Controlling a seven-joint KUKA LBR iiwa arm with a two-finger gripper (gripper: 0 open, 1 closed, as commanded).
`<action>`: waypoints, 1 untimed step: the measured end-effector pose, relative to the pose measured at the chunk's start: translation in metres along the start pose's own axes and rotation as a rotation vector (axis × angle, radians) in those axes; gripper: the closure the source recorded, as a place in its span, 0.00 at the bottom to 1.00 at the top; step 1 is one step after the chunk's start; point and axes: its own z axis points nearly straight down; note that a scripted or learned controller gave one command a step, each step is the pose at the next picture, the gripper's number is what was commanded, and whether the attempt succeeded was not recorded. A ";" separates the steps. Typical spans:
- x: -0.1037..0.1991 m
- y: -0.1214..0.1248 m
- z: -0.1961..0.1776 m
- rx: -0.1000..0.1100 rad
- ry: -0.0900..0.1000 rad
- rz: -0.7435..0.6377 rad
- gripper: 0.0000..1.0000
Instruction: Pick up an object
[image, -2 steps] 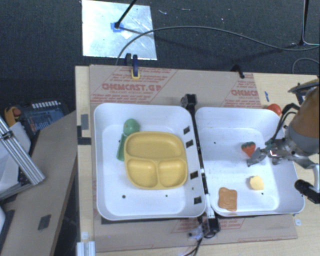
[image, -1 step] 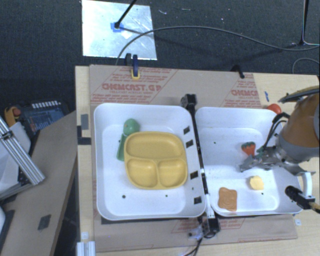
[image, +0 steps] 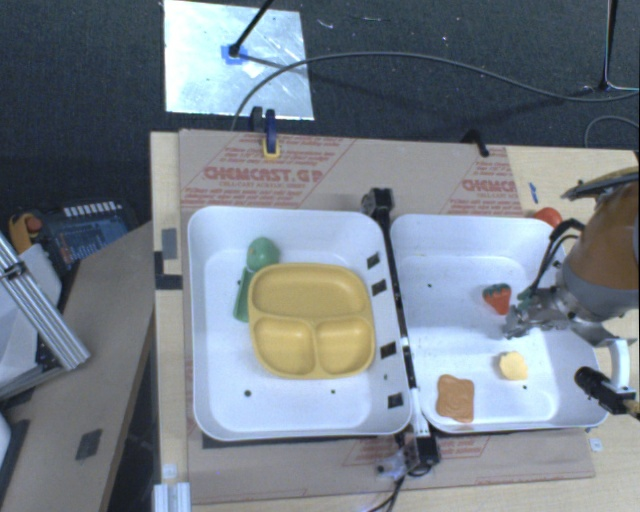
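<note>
Camera view: gripper (image: 517, 322) low in the right bin (image: 440, 250), just beside the strawberry (image: 497, 297). Can't tell its grip state; nothing seen held. Strawberry looks like toy food: probably light, stiff, a bit slick, small. Best pinched across its middle from above. Yellow piece (image: 513, 366) and brown piece (image: 455, 397) sit near, apart from it, not blocking. Left bin (image: 210, 300) holds a yellow tray (image: 305, 320) touching a green item (image: 254, 265); both well clear.

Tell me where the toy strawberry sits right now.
The strawberry lies in the right bin, toward its upper right, just left of the gripper and above the pale yellow piece.
</note>
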 end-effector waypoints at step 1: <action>-0.002 0.001 -0.043 -0.001 0.000 -0.002 1.00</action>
